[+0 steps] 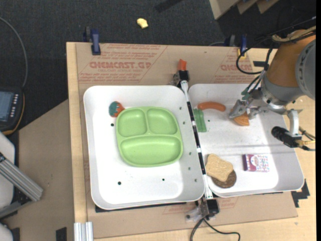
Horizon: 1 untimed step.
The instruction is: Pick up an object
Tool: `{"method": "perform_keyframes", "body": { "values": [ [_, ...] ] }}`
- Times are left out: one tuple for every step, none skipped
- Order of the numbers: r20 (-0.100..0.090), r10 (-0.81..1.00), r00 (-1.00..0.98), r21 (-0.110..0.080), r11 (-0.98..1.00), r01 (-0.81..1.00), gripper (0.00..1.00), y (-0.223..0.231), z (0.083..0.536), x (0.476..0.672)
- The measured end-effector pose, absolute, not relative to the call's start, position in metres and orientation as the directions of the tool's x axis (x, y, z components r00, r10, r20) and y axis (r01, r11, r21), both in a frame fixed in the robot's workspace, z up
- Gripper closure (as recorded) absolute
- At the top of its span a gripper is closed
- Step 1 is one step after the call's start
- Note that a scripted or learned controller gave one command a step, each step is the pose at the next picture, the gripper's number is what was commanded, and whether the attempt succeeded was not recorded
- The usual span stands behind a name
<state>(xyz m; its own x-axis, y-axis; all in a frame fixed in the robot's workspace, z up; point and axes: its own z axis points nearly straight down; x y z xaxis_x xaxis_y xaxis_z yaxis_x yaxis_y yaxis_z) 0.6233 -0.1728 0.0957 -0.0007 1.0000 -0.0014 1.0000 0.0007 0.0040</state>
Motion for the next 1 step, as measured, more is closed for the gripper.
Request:
{"method": "perform_keyframes", "body": {
  "values": [
    [0.002,1.0,-0.01,0.011,0.01,1.0,1.0,-0.0694,0.1914,0.6348]
  ]
}}
